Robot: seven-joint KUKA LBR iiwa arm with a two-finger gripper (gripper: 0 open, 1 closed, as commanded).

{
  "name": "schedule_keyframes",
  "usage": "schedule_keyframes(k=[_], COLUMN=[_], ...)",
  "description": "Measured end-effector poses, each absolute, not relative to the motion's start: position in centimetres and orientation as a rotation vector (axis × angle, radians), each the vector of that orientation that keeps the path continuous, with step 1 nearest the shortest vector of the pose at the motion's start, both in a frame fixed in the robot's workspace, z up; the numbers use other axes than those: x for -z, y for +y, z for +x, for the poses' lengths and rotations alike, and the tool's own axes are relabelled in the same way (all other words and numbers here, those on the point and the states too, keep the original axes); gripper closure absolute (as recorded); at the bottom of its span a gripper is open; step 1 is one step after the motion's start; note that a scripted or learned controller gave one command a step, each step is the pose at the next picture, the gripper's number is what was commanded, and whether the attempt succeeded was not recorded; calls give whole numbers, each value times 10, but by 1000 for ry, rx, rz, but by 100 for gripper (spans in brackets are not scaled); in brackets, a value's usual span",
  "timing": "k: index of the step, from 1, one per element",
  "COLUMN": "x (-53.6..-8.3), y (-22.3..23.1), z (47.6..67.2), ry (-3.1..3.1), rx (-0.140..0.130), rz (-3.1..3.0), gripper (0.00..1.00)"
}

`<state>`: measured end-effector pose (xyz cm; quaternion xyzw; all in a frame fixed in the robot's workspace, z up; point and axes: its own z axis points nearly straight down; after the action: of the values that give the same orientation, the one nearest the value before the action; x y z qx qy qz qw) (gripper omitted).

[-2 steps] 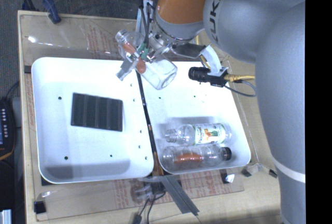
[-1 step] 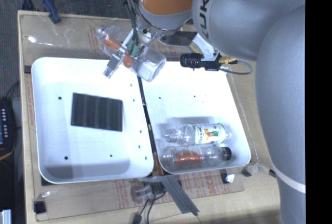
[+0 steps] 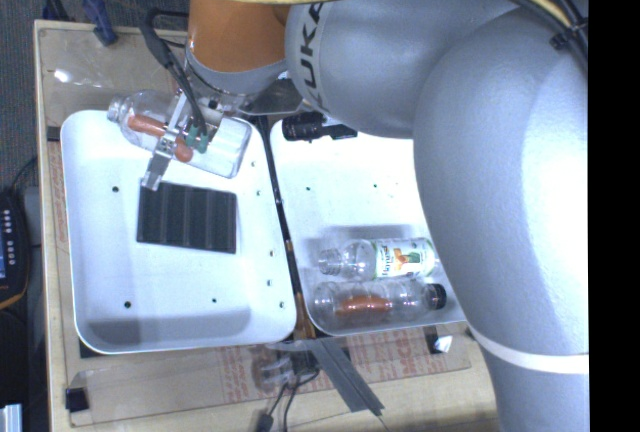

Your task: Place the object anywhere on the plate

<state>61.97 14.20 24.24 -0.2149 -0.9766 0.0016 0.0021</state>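
A clear plastic bottle [image 3: 222,146] with an orange-red patch inside hangs tilted over the back of the left bin, its neck pointing to the upper left. My gripper [image 3: 172,142] comes down from under the orange wrist band and is shut across the bottle's middle; one grey finger [image 3: 154,172] pokes out below it. The plate [image 3: 187,218] is a dark ribbed rectangle lying flat on the floor of the left bin, just below and in front of the held bottle. The wrist hides the upper part of the gripper.
The left white bin [image 3: 110,310] has bare floor in front of the plate. In the right bin [image 3: 345,185], two more clear bottles [image 3: 378,260] [image 3: 375,302] lie side by side near the front. A black cable [image 3: 278,210] runs along the divide between the bins.
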Motion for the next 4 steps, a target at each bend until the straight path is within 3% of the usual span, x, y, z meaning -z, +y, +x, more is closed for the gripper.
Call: schedule_keyframes(k=[1,2,3,4], x=[-131,-101,-95,-94], y=[171,149,175,175], z=[628,645,645,645], ry=[-3128,-3125,-3133,-3133], rx=[-4,-1,-34,-34], rz=[-223,297,212,211], gripper=[0,0,0,0])
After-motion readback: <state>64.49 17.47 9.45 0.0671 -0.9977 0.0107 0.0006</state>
